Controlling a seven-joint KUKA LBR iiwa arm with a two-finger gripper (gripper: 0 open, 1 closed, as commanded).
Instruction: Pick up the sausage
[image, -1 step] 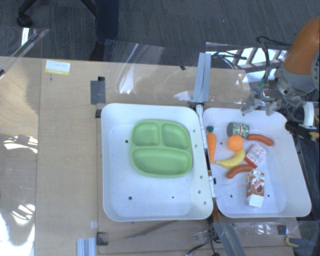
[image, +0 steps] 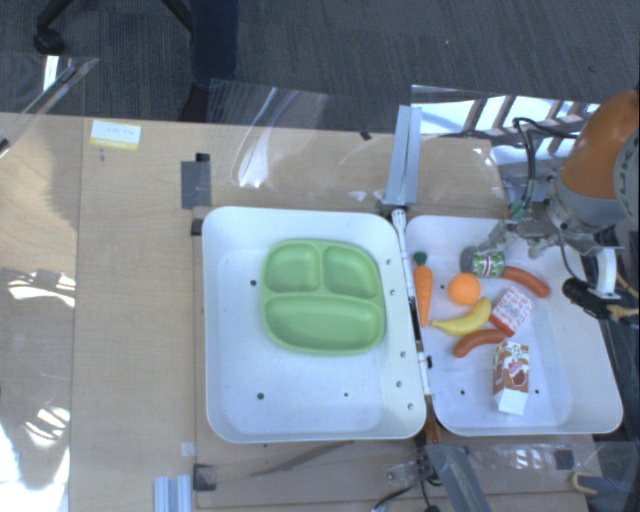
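Observation:
Two reddish sausages lie in the right bin (image: 590, 400). One sausage (image: 527, 282) is at the back, just right of a small green can (image: 487, 263). The other sausage (image: 479, 342) lies nearer the front, under a banana (image: 468, 320). My gripper (image: 520, 245) hangs over the bin's back part, just above the can and the back sausage. Its fingers are spread open and nothing is between them. The arm with its orange band (image: 600, 150) comes in from the upper right.
The right bin also holds a carrot (image: 423, 290), an orange (image: 464, 289), a red-and-white packet (image: 512, 308) and a small carton (image: 511, 375). A green divided plate (image: 323, 297) sits in the left bin (image: 230, 400). A metal post (image: 403, 160) stands behind the bins.

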